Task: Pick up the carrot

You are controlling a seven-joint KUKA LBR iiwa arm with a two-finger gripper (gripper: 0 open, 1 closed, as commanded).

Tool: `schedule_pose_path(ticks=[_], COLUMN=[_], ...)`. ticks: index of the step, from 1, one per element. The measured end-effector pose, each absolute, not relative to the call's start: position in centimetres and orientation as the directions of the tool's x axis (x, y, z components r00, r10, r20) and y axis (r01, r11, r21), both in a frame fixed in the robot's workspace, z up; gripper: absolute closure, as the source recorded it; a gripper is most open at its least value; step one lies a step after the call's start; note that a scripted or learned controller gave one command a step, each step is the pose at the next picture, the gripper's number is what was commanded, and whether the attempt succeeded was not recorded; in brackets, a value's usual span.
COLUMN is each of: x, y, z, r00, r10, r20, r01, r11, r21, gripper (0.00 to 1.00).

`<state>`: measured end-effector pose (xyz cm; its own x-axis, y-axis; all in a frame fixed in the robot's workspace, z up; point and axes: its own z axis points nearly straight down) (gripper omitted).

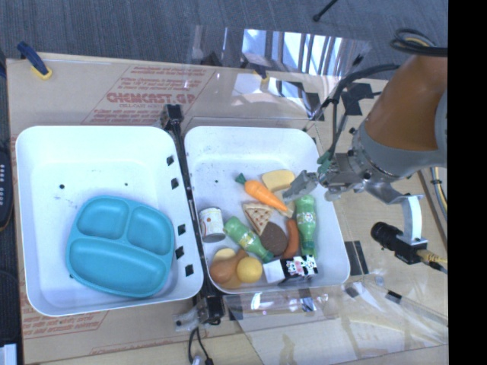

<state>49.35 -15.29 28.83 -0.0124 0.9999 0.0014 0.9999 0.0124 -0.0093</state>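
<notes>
So the carrot (pixel 262 195) is lying in the right bin (pixel 199 144), roughly mid-bin toward its far edge, slanted, green top pointing at the far-left corner and tip toward the right wall. Gripper (pixel 304 181) is hanging just off the tip end, near the right wall, w/ nothing between its fingers afaict. Whether it's spread or closed, honestly can't tell from this angle, too small and grey-on-grey.

What could go sideways imo:

- Clutter. Yellow piece (pixel 278 179) is touching or nearly touching the carrot on the far side, waffle-looking wedge (pixel 257 218) right on the near side. Not much room for fingers to straddle, so one could land on a neighbour and just shove stuff around.
- The green bottle (pixel 305 219) stands right by the gripper along the right wall. Easy wrong grab, or a bump that knocks it into the pile.
- Carrot's tapered + prob slick plastic. Pinch near the thin tip and I'd bet it squirts out.
- Right wall is close, wrist could clip it coming down.

Left bin just has the blue tray (pixel 120 243), well apart, no issue there.
</notes>
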Motion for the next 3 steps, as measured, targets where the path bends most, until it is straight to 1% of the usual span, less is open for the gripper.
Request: schedule_pose_path(ticks=[1, 2, 3], x=[55.4, 59.2, 59.2], y=[-14.8, -17.7, -17.8], z=[17.8, 10.3, 11.3], r00=[0.159, 0.296, 0.290], r10=[0.987, 0.955, 0.957], r20=[0.000, 0.009, 0.007], r01=[0.987, 0.955, 0.957], r11=[-0.159, -0.296, -0.290], r21=[-0.020, -0.001, -0.006], gripper=[0.00, 0.00, 1.00])
